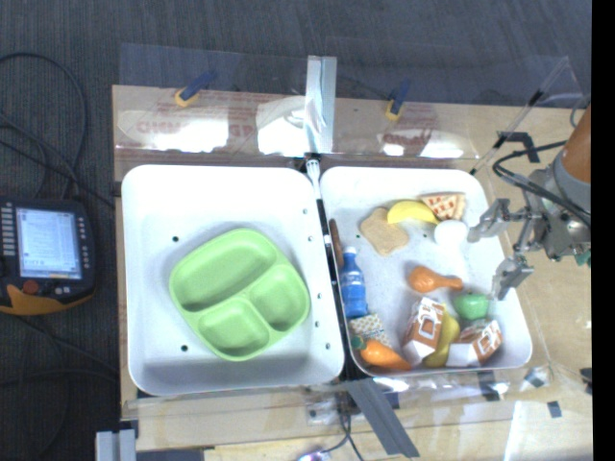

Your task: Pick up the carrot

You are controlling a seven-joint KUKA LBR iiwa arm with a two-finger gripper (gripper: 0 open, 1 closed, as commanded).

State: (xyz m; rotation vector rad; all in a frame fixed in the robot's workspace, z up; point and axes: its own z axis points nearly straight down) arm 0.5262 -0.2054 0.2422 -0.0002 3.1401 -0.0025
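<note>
Nearest the camera, the carrot (382, 355) lies at the right bin's (419, 182) front edge, well away from the gripper (500, 249) toward the front and the left bin. Its long axis runs roughly crosswise to the gripper's approach. The gripper's jaws stand wide and bare, over the bin's right rim.

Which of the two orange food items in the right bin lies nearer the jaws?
The orange chicken drumstick in mid-bin lies nearer the gripper. The pointed orange carrot sits far off, at the bin's front-left corner below the blue bottle.
</note>
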